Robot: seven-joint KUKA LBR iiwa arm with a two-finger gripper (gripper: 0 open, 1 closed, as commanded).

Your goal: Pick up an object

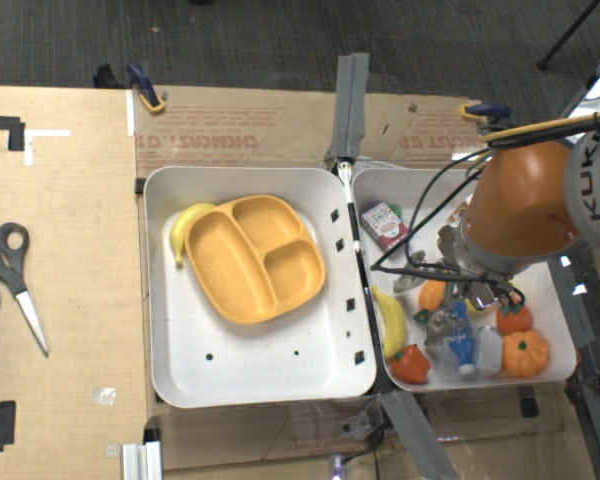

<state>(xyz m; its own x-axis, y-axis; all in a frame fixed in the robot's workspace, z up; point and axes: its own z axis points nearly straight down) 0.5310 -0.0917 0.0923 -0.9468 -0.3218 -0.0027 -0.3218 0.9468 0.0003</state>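
1. A wooden bench point(60, 298) is seen on the left, with dark carpet point(280, 18) beyond it; scissors point(15, 273) lie near the bench's left edge.
2. Cardboard point(230, 128) is spread under two white bins, and a blue clamp point(145, 88) is fixed at its far left corner.
3. The left bin point(180, 368) is occupied by a yellow divided plate point(255, 258), with a banana point(185, 228) touching the plate's left rim.
4. In the right bin point(380, 183), a small pink packet point(383, 223) lies near the far left, a second banana point(390, 320) along the left wall, and a red fruit point(410, 365) at its near end.
5. The gripper point(460, 308) is lowered into a cluster: an orange point(432, 294), a blue-and-white bottle point(463, 346), a small pumpkin point(525, 353).
6. Whether the gripper is released or clenched cannot be told; it is masked by cables and the orange band point(520, 198).
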